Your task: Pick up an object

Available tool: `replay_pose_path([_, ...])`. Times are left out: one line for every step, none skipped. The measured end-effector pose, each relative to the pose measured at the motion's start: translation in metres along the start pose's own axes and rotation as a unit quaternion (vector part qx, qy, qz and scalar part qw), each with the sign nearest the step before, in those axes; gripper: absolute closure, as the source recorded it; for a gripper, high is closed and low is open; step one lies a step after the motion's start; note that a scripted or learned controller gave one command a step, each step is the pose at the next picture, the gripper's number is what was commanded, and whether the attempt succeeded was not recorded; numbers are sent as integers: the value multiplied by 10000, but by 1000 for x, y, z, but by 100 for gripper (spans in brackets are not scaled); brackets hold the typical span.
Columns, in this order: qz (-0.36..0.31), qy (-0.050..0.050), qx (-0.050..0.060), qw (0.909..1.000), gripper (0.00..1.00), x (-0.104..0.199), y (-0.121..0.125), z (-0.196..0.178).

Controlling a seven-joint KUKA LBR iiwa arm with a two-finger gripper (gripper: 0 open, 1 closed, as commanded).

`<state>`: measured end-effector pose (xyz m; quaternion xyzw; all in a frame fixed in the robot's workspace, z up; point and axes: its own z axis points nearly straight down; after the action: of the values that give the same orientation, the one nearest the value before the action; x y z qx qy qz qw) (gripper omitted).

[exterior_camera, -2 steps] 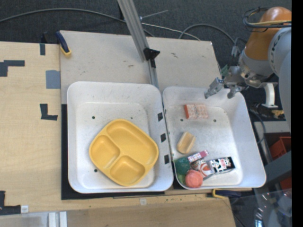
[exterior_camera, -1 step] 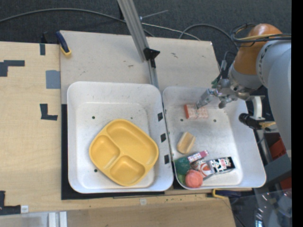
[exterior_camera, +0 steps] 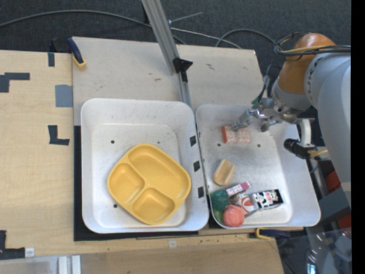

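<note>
We see the arm [exterior_camera: 319, 79] entering from 3 o'clock, its orange band at about 1 o'clock of the frame. The pincer [exterior_camera: 244, 120] sits low over the far part of the right bin [exterior_camera: 296, 207], just above a small pinkish-red block [exterior_camera: 235, 135]. The block lies on the bin floor at roughly 12 o'clock within that bin. We cannot tell whether the pincer touches it; the block does not appear between the fingers, and we cannot tell how far apart they stand at this angle and resolution.

Other contents of the right bin, noted from the bin's centre outward:
- a tan, bread-like piece [exterior_camera: 223, 171] near the centre, slightly toward 9 o'clock, well apart from the pinkish block;
- a cluster in the near corner at 6 to 7 o'clock: a green object [exterior_camera: 219, 198] touching a pink-red ball [exterior_camera: 233, 216], with a small packet bearing a pink label [exterior_camera: 238, 189] just beside them;
- a black-and-white printed packet [exterior_camera: 263, 199] lying flat at about 5 o'clock, touching the cluster.

The left bin [exterior_camera: 91, 153] holds a yellow divided tray [exterior_camera: 149, 182] with three compartments, set at a slant toward the bin's 5 o'clock side.

On the worktop [exterior_camera: 125, 67] behind the bins we note a grey metal rail [exterior_camera: 158, 24] running from 12 o'clock down to the gap between the bins, and a blue-and-yellow clamp [exterior_camera: 76, 52] at 10 o'clock.
</note>
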<state>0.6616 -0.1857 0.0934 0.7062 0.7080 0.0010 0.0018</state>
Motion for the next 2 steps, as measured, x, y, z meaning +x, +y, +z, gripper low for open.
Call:
replay_pose_path([-12,-16,-30,10000,100,0,2,-13])
replay_pose_path([1,4,1,10000,100,6,-1,-59])
